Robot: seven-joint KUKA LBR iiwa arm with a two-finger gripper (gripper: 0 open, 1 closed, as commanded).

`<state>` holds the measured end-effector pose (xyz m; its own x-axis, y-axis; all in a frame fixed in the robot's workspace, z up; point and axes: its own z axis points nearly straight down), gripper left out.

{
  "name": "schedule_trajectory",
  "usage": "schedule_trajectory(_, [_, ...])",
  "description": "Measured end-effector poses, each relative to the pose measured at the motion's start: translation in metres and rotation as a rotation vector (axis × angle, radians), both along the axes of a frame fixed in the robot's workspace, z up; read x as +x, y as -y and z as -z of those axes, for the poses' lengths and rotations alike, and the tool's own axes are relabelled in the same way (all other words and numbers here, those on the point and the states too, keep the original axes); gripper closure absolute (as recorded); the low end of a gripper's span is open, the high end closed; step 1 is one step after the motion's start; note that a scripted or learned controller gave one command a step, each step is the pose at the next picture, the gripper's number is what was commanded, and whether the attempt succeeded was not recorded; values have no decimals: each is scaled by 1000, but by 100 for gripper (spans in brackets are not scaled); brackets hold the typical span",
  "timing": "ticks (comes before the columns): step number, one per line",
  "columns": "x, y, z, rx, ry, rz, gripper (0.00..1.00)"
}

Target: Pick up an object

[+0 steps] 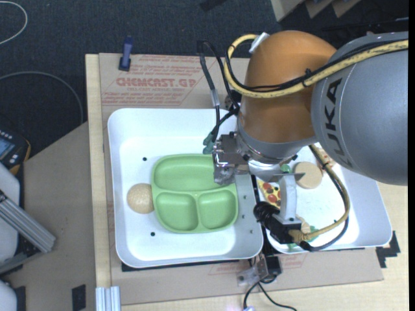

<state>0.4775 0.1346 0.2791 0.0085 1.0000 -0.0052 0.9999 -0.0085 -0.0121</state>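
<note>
Up in the right half of the frame my arm point(363, 109) takes the most room, grey casing at the far right and the broad orange band point(285, 83) toward the upper centre, with yellow and black cables looping round it. Beneath everything lies the bench top with a brown cardboard sheet point(155, 80) printed in red letters, showing at the upper left of the bins.

Next in size is the left bin point(130, 173), white and shallow, filling the centre-left of the frame. Beside it, the right bin point(363, 219) shows at the lower right, mostly covered by my arm.

Inside the left bin sits a green divided tray point(188, 196), three compartments, flat on the bin floor. Touching its left edge, or very nearly, is a round tan ball point(139, 198).

My gripper point(222, 164) hangs at the centre of the frame, over the tray's upper right corner, close to the wall between the bins. Its metal parts are bunched and seen from above, so I cannot tell how it stands, and I see nothing held in it.

In the right bin, a pale tan disc point(308, 175) lies below the wrist, and just left of it a small red and yellow item point(269, 192), perhaps a toy pizza slice.

A blue clip point(126, 54) sits at the cardboard's upper left.
</note>
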Motion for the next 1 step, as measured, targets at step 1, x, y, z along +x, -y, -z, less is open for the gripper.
schedule_trajectory(1, [3,-18,-218,13,33,-12,100])
